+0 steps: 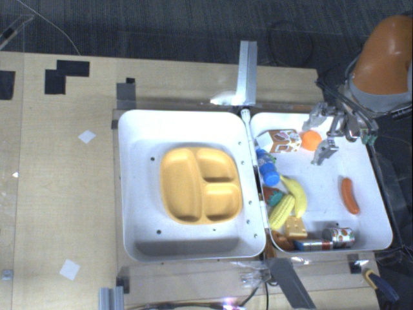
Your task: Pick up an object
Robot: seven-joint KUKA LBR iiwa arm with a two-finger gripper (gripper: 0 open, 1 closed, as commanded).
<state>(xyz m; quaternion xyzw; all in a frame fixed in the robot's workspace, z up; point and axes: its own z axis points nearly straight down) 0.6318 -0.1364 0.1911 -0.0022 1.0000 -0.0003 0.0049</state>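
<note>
Pale wood counter (pixel 58 192) carries black marker patches at its far left and two white bins side by side. Left bin (pixel 139 173) holds a yellow divided tray (pixel 199 185), lying flat near the middle.

Right bin (pixel 374 205) holds the loose things. Against its left wall lie a blue bottle (pixel 266 168), a yellow banana (pixel 287 202) with a green piece beside it, and a tan block (pixel 295 227) just below. Near the upper left sits a brown-and-white carton (pixel 284 141); its print is too small to read. An orange ball (pixel 311 140) lies just right of the carton. Along the near wall rests a dark can (pixel 337 237), label unreadable. A red-orange sausage (pixel 350 195) lies alone toward the right.

Above the bin's upper right hangs the claw (pixel 332 137), fingers apart and pointing down, nothing between them, its left finger near the ball. Behind it sits the arm's orange band (pixel 386 60).
</note>
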